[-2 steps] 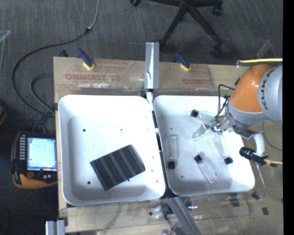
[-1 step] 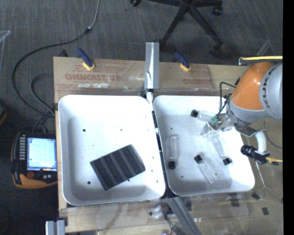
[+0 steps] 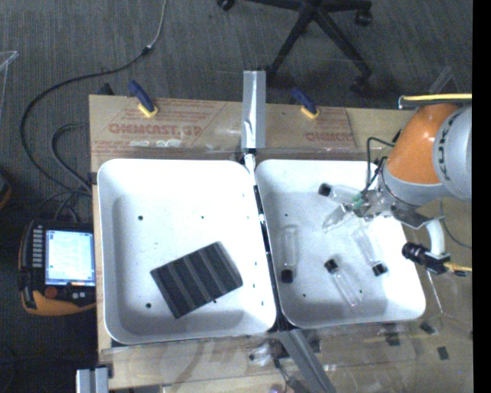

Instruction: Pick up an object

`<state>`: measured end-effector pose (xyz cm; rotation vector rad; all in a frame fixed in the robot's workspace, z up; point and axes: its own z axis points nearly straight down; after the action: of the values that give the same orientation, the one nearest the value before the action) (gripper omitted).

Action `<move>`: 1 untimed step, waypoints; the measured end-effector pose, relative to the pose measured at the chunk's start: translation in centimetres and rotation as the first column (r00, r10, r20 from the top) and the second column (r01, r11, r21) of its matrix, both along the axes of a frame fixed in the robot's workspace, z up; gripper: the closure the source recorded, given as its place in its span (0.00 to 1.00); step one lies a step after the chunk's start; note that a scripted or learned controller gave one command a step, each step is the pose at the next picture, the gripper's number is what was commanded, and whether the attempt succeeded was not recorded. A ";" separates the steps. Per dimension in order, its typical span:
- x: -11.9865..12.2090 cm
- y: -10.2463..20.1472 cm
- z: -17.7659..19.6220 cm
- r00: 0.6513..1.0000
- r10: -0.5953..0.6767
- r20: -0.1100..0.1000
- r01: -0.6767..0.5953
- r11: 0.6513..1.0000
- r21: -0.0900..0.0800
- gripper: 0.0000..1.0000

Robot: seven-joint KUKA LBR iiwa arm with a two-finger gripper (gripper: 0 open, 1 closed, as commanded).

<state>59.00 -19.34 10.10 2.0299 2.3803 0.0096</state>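
Vials [image 3: 343, 280] with black caps lay scattered in the right bin [image 3: 303, 192]; the gripper [image 3: 354, 206] hung above them, its opening impossible to judge.

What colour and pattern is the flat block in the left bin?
The block is black with parallel ridges; camera view shows it.

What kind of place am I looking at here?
Most likely a robotics lab in an office-type room: a robot arm reaches over the bench, a handheld control pendant lies on the carpet, and an office chair's wheeled base stands behind.
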 end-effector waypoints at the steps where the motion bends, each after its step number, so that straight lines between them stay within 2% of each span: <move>1: 8.1 -1.9 -0.9 0.998 0.052 -0.026 -0.051 0.998 0.020 0.00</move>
<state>67.09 -21.28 9.18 1.9885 2.4573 0.0062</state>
